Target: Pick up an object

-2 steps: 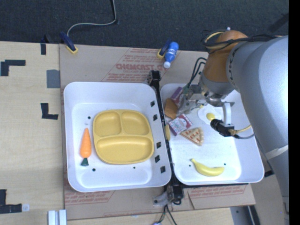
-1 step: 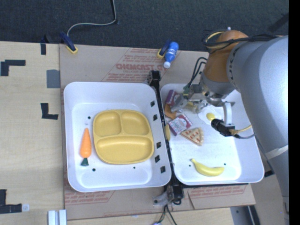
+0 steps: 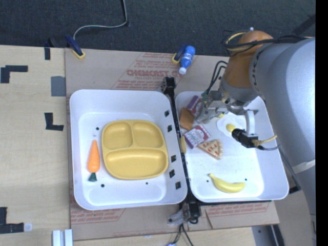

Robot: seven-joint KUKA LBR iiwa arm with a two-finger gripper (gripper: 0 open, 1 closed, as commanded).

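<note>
White plastic, both bins, and the right-hand bin [image 3: 266, 181] is where everything is happening. The arm [image 3: 287, 76] reaches down over that bin's far half, and the gripper [image 3: 211, 108] is low among a cluster of toy food near the bin's far-left corner. Whether it is spread or closed, or has anything caught, I cannot tell from where I stand; the wrist hides it.

Nothing looks lifted yet. Close by the gripper, inside that same bin, lie a purplish packet [image 3: 192, 104], a brown bun-like piece [image 3: 185, 120], a red-and-white wrapper [image 3: 197, 136] and a pizza slice [image 3: 211, 148]. A fried egg [image 3: 228, 127] sits toward the bin's middle, partly under the arm's fittings, and a banana [image 3: 226, 184] lies alone at the bin's near side. So I'd judge the approach done, and the closing and raising left.

Beside the right-hand bin, the left bin [image 3: 77, 137] holds a yellow divided tray [image 3: 135, 149] with a carrot [image 3: 93, 158] next to it.

Beyond both bins, red print on the cardboard underlay [image 3: 118, 73] reads "CHEMCAST". The wrapper's print is too small to read
</note>
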